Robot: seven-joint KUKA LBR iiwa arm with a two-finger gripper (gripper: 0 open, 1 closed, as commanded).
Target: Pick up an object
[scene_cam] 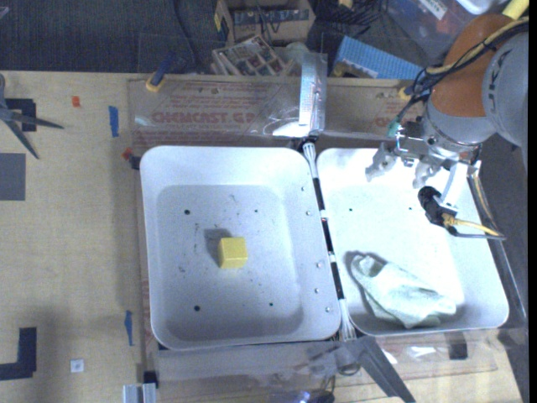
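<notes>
We see the arm [482, 74] reaching in from the right, grey and rounded, with a glossy orange band above the wrist. Its pincer [401, 168] hangs over the far part of the right bin [495, 309], and its two thin metal fingers [377, 166] stand apart with nothing between them. A black cable with a yellow tip [453, 218] droops just beside the pincer, on its near right.

The nearest thing to pick is a crumpled pale cloth [403, 294], soft and folded, whitish with a faint green tint. It lies in the same bin, toward the near edge, well apart from the pincer and below it in the view. A small yellow block [233, 252], cube-like with crisp edges and a matte face, sits in the left bin [168, 175], well to the pincer's left and across the seam where the two bins meet.

Both bins are shallow white trays with rounded corners and smooth, slightly shiny walls; the left one has small dark specks scattered on its floor. They rest on a pale wooden bench [67, 259], which carries bits of blue tape and dark patches far to the pincer's left. Beyond the pincer, a clear plastic sheet with red lettering [218, 112] lies along the back of the bins, and past it we see dark carpet, boxes and cables.
</notes>
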